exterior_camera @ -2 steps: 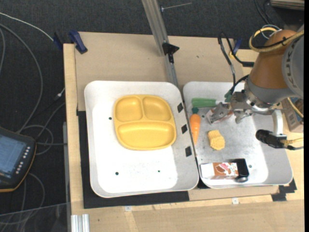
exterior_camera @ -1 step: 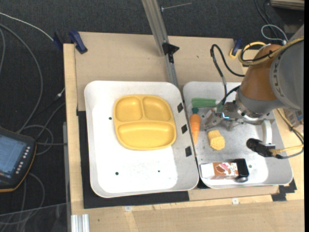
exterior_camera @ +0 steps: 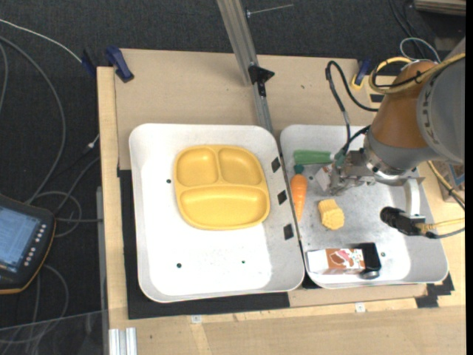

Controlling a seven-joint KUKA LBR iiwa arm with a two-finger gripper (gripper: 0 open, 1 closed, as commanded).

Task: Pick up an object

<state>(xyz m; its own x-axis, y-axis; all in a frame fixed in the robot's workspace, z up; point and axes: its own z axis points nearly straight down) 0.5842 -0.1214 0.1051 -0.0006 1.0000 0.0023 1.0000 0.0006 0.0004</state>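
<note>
The right bin [exterior_camera: 421, 261] holds an orange carrot [exterior_camera: 298, 194] along its left wall, with a green piece [exterior_camera: 312, 157] at the carrot's top end. A yellow corn chunk [exterior_camera: 331, 214] lies near the middle. A white and red carton [exterior_camera: 341, 260] lies on its side at the front, with a small black object [exterior_camera: 369, 261] at its right end. My gripper [exterior_camera: 335, 181] hangs over the bin's upper middle, just above the corn and right of the carrot, below the green piece. Nothing shows in its grasp.
The left bin [exterior_camera: 148, 220] bears a yellow divided plate [exterior_camera: 220, 186] in its upper half. A slanted metal post [exterior_camera: 244, 43] rises from between the bins at the back. Cables run along the bench's far right edge.
</note>
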